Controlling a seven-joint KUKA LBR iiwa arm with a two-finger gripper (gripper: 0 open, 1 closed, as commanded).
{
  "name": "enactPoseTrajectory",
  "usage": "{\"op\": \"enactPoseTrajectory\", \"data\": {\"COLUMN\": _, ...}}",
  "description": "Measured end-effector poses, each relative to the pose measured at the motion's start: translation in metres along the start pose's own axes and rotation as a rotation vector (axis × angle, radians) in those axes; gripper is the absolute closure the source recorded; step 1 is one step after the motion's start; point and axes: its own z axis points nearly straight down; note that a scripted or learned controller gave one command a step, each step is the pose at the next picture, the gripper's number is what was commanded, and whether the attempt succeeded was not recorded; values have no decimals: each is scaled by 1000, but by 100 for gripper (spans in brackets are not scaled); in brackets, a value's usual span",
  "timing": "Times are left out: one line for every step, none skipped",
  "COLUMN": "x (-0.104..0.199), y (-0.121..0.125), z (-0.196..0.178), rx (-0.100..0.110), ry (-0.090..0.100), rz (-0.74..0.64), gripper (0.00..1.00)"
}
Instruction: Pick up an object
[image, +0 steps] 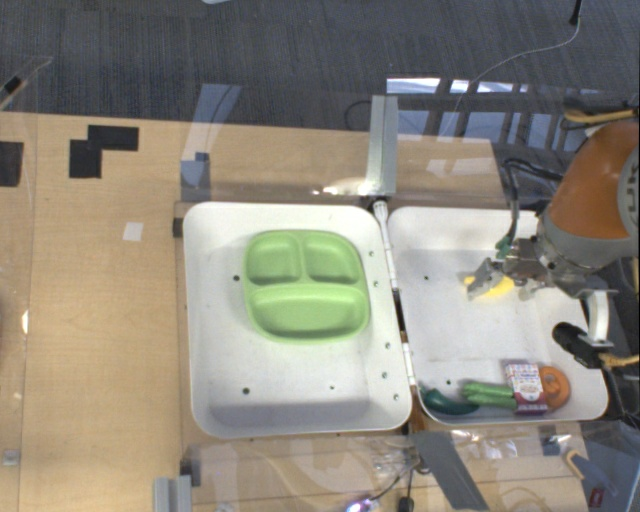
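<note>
- We see the gripper (497, 278) low over the right bin (440, 330), in its upper half, with the grey arm and its orange band reaching in from the right.
- Its fingers are spread apart and slant down on either side of a small yellow object (494, 288); we read the hand as fairly wide, straddling the piece but not clearly clamped on it, so we do not count it as held.
- The yellow object lies on the bin floor, well apart from the cluster along the bin's near edge.
- We judge it to be light and small, probably hard plastic with a smooth, somewhat slippery skin; it is too small here to tell its exact shape.
- We would close across its narrower width, near its middle, so it does not squirt out sideways from between the fingers.
- Along the near edge lie a dark green utensil-like piece (445, 403), a brighter green stick (487, 393), a small printed packet (524, 381) and an orange ring (556, 389), touching or just beside one another.
- The packet carries red and white print, but we cannot read any word or brand on it.
- The left bin (215, 300) holds a green divided plate (303, 284) with three compartments; we find no writing on it.
- Black squares on the bench (80, 330) bear no legible text.
</note>
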Motion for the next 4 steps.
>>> {"op": "enactPoseTrajectory", "data": {"x": 12, "y": -24, "z": -35, "rx": -2, "ry": 0, "rz": -171, "gripper": 0}}
{"op": "enactPoseTrajectory", "data": {"x": -16, "y": 22, "z": -8, "rx": -3, "ry": -1, "rz": -212, "gripper": 0}}
{"op": "enactPoseTrajectory", "data": {"x": -31, "y": 40, "z": 51, "rx": -27, "ry": -12, "rz": -137, "gripper": 0}}
{"op": "enactPoseTrajectory", "data": {"x": -28, "y": 49, "z": 60, "rx": -10, "ry": -4, "rz": -248, "gripper": 0}}
